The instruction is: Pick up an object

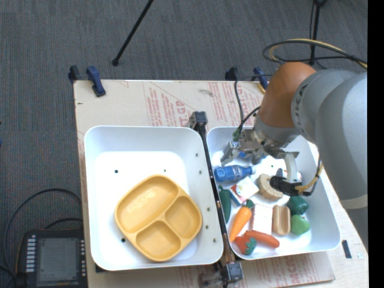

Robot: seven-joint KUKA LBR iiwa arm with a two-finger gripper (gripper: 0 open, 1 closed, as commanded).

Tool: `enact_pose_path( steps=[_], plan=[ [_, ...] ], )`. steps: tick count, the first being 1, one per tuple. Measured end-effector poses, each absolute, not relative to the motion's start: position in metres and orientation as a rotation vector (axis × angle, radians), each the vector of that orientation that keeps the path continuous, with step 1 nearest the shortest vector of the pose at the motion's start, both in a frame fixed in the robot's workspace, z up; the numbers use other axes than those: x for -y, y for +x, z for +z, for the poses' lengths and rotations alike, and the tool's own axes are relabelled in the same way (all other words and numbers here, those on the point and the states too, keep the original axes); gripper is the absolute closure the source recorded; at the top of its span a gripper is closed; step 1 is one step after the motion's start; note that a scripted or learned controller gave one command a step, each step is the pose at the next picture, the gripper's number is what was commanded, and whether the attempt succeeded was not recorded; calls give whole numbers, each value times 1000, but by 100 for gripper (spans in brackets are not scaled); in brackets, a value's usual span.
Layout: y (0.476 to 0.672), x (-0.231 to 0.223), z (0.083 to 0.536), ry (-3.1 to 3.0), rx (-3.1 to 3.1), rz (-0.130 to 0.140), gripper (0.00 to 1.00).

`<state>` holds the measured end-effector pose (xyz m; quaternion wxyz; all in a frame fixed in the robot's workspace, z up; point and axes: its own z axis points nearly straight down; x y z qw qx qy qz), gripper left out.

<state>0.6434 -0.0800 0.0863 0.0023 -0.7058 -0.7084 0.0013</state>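
Observation:
My gripper (240,153) hangs low over the far left part of the right bin (324,233), under the orange-banded wrist (288,95). Just in front of it lies a small blue bottle (233,173) on its side, close below the gripper; I cannot tell if they touch. Further forward in the same bin lie a round tan biscuit-like piece (270,186), a white card (247,189), an orange carrot (240,221), a hot dog bun (280,219), green peppers (299,215), a dark green cucumber (225,200) and a strawberry (245,243).
The left bin (102,143) holds a yellow divided plate (159,216). A black clamp (199,120) sits at the far end of the wall between the bins. Cables run from the wrist over the right bin's middle.

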Motion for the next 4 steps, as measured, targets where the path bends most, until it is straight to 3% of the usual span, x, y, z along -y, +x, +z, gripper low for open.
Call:
enact_pose_path(
  steps=[1,2,3,4],
  plan=[
    [644,80,96,-2215,2219,5,100],
    [644,80,95,-2215,2219,5,0],
    [644,80,104,-2213,2217,7,100],
    [644,80,104,-2214,2216,7,0]
  ],
)
